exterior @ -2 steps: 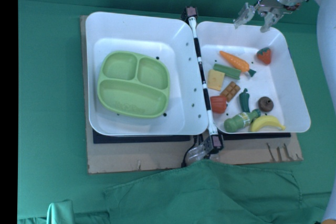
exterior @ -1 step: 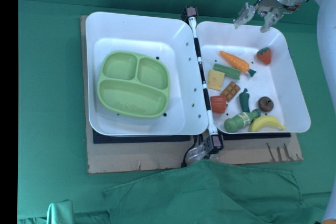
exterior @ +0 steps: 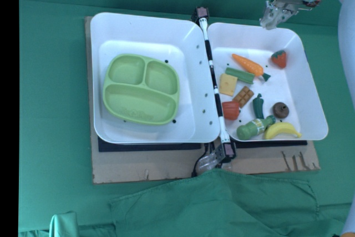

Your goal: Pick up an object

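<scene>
Here carrot (exterior: 247, 64) lies below gripper (exterior: 270, 21), apart.

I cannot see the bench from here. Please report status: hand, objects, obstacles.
Hand above far rim of right bin, holding nothing. Toy foods in right bin untouched; strawberry nearest. Nothing in the way.

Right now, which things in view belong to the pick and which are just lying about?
For the pick:
hand
carrot
strawberry
banana
green bottle
cheese

Lying about:
green divided plate
left bin
cardboard sheet
green cloth
</scene>
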`<state>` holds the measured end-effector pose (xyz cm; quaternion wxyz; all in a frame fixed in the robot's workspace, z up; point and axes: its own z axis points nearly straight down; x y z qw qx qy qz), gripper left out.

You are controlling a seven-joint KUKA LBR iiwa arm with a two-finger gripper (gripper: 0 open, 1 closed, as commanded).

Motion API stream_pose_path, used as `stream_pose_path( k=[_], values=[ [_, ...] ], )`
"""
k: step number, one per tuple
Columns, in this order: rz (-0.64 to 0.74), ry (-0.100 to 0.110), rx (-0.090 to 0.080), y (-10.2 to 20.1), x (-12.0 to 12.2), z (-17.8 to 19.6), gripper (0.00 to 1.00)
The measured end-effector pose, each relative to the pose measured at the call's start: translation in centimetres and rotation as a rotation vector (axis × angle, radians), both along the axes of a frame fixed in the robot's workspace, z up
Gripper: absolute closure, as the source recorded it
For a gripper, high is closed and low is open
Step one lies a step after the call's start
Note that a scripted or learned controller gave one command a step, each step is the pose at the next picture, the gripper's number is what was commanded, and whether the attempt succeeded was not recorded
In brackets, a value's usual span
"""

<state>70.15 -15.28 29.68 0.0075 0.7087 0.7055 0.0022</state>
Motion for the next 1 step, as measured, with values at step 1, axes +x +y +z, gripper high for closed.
stream_pose_path(
  k=[1],
  values=[
    [-0.002,0.007,0.002,-3.68,-0.12,-0.21,1.00]
  ],
)
